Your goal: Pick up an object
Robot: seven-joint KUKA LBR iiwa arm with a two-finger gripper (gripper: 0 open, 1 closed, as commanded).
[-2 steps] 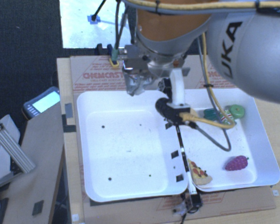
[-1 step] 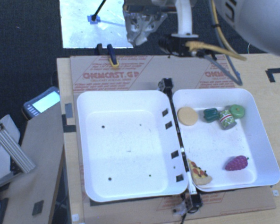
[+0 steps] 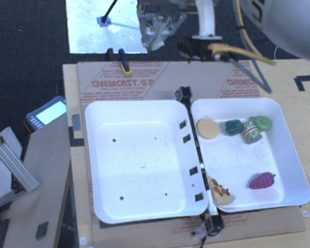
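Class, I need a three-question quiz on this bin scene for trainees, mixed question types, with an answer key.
1. True or false: the pizza slice toy lies in the left bin.
2. Which lies nearest the purple grapes? A) tan disc B) green can C) pizza slice toy
3. Fill in: the gripper hovers beyond the bins' ___ edge.

Key: 1 false, it's in the right bin; 2 C; 3 far.

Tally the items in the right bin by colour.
Tan: 1, round disc
Green: 3, dark green piece, can, light green round piece
Purple: 1, grape bunch
Yellow and red: 1, pizza slice
Total: 6
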